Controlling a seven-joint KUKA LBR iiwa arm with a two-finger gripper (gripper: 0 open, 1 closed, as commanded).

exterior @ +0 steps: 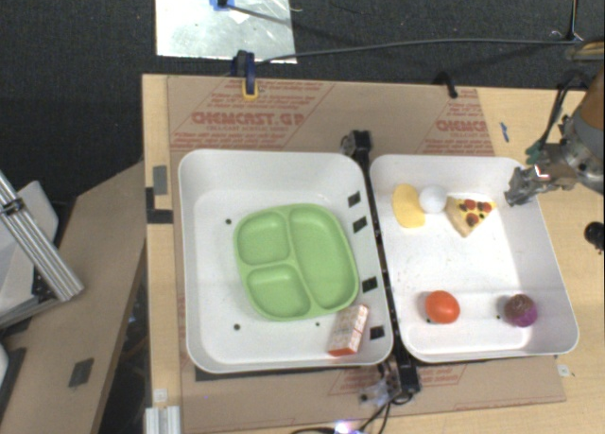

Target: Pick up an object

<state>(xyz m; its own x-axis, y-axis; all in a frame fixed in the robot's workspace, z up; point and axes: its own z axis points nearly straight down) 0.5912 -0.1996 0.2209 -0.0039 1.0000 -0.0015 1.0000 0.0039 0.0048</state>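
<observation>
Camera view: perhaps plastic, wedge-shaped pizza slice (470, 214)

Two smooth white plastic bins (284, 172) are sitting on matt brown printed cardboard (312, 115), a glossy pale-green plastic divided tray (293, 262) is lying inside, and rough dark carpet (76, 54) is surrounding everything.

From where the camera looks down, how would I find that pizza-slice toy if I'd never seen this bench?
Look in the right bin, along its far edge. The pizza slice lies just right of a white ball and a yellow piece. It alone is a tan wedge with red dots.
</observation>
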